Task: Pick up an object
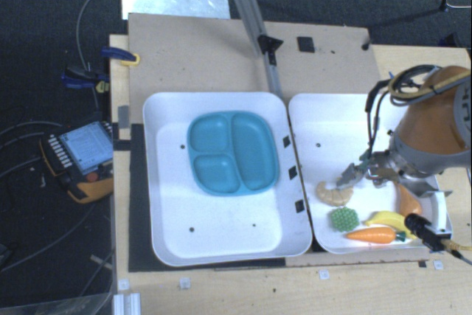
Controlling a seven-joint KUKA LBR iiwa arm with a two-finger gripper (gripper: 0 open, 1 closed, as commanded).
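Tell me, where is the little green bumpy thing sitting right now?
The green bumpy thing lies in the right bin, near its front edge, just below a tan piece and left of the carrot.

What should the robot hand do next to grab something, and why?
Probably lower the gripper slightly onto the tan piece just below-left of its tip in the right bin. That is the nearest item; the green ball, carrot and banana lie farther down.
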